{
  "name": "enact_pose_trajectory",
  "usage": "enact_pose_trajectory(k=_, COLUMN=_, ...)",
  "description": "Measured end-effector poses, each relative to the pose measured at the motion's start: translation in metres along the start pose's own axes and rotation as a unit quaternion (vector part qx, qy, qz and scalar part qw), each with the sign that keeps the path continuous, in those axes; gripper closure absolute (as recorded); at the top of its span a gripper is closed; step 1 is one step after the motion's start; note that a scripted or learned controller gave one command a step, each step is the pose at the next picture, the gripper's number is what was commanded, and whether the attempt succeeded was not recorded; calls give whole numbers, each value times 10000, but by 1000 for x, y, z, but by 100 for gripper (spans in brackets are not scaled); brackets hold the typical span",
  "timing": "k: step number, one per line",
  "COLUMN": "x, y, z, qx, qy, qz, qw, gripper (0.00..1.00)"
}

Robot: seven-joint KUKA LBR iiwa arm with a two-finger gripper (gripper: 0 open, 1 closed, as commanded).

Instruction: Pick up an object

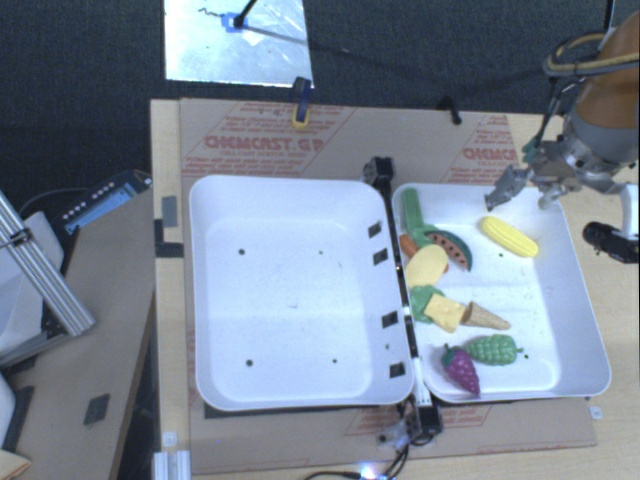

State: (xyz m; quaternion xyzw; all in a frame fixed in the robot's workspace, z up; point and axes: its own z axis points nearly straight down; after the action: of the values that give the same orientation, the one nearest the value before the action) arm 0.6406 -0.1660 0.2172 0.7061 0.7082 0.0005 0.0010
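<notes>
The grey two-finger gripper [526,190] hovers at the 1 o'clock corner of the right shallow white plastic bin [575,313], jaws apart and holding nothing. The yellow plastic corn cob [510,237] lies just beside it toward 7 o'clock, apart from the cluster of 6 other toys along the bin's 9 o'clock wall. Risk: the rounded cob may roll or slip from the fingers if the descent lands off-centre; the near rim may obstruct the approach.
</notes>
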Motion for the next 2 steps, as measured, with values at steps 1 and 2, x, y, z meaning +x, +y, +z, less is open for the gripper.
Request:
enact_pose_trajectory(k=1, x=35, y=0, z=139, qx=23, qy=20, qz=-23, qw=10000, gripper=0)
enact_pose_trajectory(k=2, x=40, y=30, z=132, qx=-16, qy=2, qz=-16, qw=10000, gripper=0)
